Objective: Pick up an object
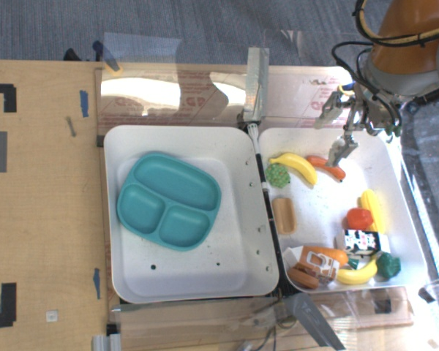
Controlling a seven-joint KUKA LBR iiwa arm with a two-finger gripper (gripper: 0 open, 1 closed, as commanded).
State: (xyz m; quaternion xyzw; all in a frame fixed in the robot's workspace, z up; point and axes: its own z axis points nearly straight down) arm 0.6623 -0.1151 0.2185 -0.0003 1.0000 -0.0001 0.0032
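My gripper [342, 151] hangs over the back of the right bin [404, 196], just above and to the right of a small orange carrot [327, 168]. Nothing shows in its grasp. A yellow banana [296, 165] lies left of the carrot, with a green broccoli piece [278, 175] beside it. A tan bread piece [283, 215] lies below those. Near the right wall are a yellow corn cob [372, 207] and a red pepper [359, 218].
At the right bin's front lie a black-and-white box [362, 241], a second banana [357, 272], an orange packet [322, 260], a sausage [303, 276] and a green item [388, 265]. A teal divided plate [168, 199] sits in the left bin [132, 269].
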